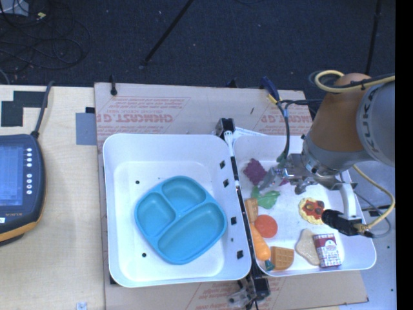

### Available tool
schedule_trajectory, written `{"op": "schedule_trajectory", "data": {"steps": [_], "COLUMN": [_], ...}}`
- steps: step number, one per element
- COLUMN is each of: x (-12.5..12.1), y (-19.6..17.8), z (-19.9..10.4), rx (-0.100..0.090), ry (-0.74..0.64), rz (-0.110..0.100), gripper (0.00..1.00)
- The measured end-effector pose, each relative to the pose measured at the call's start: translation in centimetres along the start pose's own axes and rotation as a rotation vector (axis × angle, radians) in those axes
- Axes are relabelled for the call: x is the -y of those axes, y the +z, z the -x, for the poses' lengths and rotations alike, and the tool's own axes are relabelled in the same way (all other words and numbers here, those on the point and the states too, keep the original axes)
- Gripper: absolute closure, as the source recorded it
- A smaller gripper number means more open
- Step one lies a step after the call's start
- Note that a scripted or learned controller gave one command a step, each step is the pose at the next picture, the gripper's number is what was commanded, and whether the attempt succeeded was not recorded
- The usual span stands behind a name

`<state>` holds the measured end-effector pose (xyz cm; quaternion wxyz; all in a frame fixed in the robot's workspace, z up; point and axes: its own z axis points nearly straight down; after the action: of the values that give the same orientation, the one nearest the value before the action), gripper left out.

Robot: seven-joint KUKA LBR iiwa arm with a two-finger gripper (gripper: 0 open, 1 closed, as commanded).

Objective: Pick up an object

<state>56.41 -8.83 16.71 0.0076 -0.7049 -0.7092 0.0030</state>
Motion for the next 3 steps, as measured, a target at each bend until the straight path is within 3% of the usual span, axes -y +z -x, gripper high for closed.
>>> {"op": "schedule_trajectory", "data": {"steps": [1, 2, 3], "x": [-4.1, -8.2, -8.1], "y": [7.2, 7.9, 7.9], "z": [0.7, 0.2, 0.2], "rx": [0.006, 0.006, 0.006], "ry": [0.003, 0.004, 0.005], "rz": [0.013, 0.015, 0.012], "gripper": [0.00, 0.00, 0.00]}}
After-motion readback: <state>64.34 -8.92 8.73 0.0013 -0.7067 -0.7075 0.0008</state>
